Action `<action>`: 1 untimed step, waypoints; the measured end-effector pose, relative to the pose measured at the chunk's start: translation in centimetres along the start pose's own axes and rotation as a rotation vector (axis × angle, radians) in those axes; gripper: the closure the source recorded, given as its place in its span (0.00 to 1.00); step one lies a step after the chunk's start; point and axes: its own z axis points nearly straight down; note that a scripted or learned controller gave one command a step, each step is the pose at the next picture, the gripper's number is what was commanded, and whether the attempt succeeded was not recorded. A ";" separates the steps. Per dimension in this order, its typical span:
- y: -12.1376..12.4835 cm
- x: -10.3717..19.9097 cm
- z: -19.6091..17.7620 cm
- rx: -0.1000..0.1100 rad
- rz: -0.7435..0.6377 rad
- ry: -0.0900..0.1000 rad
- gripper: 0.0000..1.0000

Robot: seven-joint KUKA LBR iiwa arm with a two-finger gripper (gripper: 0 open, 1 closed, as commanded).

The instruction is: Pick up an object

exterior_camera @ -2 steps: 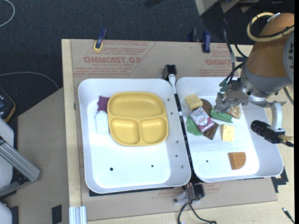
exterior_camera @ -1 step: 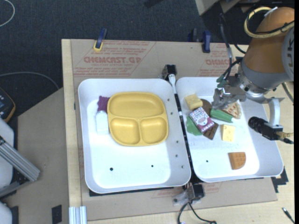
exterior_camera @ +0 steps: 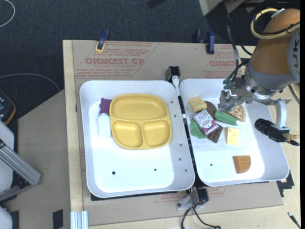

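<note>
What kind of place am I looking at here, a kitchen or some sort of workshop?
Probably a robotics lab, not a kitchen. A grey and orange robot arm reaches over two shallow white plastic bins clamped to a board, and the food looks like toys: a yellow divided plastic plate, a small waffle piece.

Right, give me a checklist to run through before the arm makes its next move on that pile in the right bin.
1. Gripper over the right bin, not the left: ok.
2. Gripper above the pile near the green stick and the pizza-like slice: ok.
3. One thing clearly singled out as the target: cannot tell; the maroon packet, the green stick and the brown piece overlap.
4. Something between the jaws: cannot tell.
5. Easier loose targets on hand: ok; the yellow block and the waffle piece lie apart.
6. Yellow tray in the left bin away from the arm: ok.
</note>
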 end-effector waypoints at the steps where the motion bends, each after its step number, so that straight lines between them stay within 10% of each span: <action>1: -1.6 0.9 0.1 0.006 -0.001 0.003 1.00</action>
